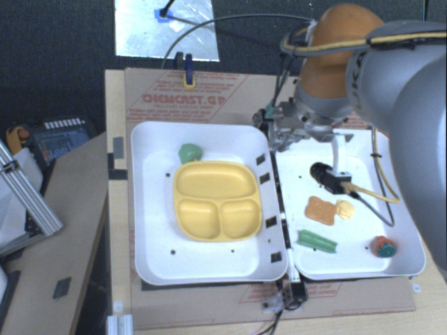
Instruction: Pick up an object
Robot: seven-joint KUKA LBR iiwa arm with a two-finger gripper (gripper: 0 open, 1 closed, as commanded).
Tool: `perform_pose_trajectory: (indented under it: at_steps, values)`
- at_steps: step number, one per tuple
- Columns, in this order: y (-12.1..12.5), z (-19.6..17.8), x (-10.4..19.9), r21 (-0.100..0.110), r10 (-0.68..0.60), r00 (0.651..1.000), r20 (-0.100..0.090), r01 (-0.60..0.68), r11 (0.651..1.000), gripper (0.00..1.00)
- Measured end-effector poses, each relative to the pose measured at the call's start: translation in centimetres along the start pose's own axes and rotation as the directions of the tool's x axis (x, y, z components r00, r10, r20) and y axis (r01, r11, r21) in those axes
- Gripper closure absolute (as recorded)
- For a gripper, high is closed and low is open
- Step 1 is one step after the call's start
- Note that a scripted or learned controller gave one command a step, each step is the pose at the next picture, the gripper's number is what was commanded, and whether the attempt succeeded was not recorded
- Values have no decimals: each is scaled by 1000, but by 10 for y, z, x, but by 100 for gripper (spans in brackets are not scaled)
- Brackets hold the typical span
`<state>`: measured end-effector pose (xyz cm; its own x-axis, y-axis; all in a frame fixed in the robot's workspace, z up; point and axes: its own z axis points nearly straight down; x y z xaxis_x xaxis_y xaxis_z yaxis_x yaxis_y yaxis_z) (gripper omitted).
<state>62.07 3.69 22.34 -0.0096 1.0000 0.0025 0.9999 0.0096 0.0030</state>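
The end effector (282, 132) hangs over the right white bin's (360, 265) far left corner; open or closed, I cannot tell. Near that bin's front edge lie an orange toast-shaped piece (320, 211), a small yellow lump (345, 209) touching it, a green pod-shaped toy (318, 241) and, in the front right corner, a red-and-green ball (383, 246).

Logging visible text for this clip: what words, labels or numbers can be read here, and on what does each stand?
"CHEMCAST", then what looks like "GP": red print on the brown sheet behind the left bin.
Smaller red lines around it and at the sheet's front edge: too blurred to read.
Markings on the dark handset at the left: too small to read.
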Motion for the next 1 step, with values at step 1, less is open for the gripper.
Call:
perform_pose_trajectory:
  at_steps: [1]
  values:
    - [8,-10,52,-1,0,1000,0,0,1000,100]
